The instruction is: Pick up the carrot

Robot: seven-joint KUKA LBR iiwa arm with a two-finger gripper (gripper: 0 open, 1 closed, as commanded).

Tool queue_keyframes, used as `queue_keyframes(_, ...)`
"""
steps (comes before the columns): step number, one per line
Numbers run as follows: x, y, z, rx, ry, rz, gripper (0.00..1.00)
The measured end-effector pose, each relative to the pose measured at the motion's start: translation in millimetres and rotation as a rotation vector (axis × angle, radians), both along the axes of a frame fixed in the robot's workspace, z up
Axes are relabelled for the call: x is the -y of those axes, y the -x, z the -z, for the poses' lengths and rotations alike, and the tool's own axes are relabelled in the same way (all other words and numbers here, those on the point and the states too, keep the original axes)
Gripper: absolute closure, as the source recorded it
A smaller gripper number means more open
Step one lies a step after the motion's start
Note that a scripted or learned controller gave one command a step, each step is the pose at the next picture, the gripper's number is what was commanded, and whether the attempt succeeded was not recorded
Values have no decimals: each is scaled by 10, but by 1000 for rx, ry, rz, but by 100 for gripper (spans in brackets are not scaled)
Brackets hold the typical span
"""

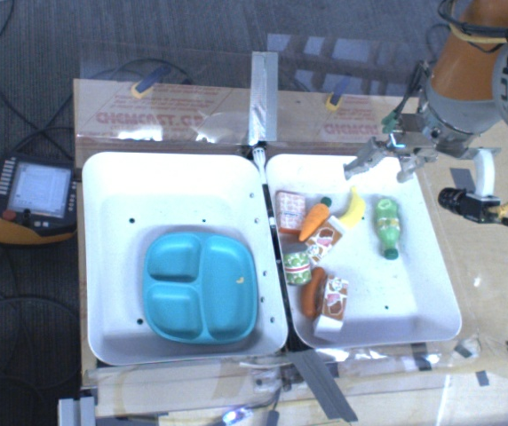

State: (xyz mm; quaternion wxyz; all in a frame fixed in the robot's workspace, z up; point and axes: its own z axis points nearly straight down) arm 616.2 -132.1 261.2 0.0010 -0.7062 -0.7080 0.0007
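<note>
The carrot [314,219] is orange with a green top and lies tilted in the right bin [414,322], near its left wall, between a red-and-white packet [290,209] and a banana [353,208]. My gripper [384,160] hangs over the bin's back edge, up and to the right of the carrot and well apart from it. Its two fingers are spread, with nothing between them. The arm's orange band [472,56] rises at the upper right.
The right bin also holds a green bottle [387,227], a small carton [325,240], a green can [297,266], a brown sausage [313,293] and another carton [333,302]. A blue divided plate [201,287] sits in the left bin [112,238]. A pendant [28,198] lies left of the bins.
</note>
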Motion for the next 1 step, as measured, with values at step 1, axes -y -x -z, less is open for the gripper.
queue_keyframes(1, -349, -387, 1352, -1, 1, -93, 0)
